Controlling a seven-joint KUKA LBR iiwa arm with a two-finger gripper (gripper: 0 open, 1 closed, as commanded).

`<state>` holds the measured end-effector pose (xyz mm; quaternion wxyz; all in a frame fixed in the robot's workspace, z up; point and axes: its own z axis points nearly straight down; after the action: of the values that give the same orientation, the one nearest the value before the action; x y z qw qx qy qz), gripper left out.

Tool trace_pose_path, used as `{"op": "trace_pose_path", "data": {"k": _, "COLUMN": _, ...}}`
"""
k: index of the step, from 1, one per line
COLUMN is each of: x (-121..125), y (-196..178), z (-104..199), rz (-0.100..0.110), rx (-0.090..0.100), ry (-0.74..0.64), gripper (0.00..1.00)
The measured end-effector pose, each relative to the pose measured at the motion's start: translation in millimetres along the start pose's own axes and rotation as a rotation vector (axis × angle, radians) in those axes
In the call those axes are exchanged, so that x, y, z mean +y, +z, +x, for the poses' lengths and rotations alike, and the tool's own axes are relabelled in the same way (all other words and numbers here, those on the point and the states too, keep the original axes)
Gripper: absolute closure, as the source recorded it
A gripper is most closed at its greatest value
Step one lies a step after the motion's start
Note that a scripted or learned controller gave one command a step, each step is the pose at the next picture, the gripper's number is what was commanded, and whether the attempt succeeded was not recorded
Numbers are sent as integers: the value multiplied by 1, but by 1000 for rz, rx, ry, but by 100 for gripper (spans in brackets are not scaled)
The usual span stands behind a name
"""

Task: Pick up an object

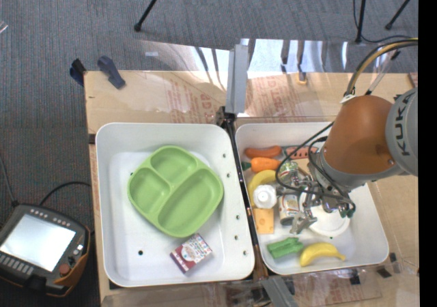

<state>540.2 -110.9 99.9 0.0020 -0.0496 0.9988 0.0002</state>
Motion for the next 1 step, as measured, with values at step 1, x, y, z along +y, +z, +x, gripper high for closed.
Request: {"op": "trace_pose_path", "data": {"k": 1, "x": 21, "y": 13, "z": 38, "rz": -2, "rx": 6, "ry": -24, "gripper": 0}}
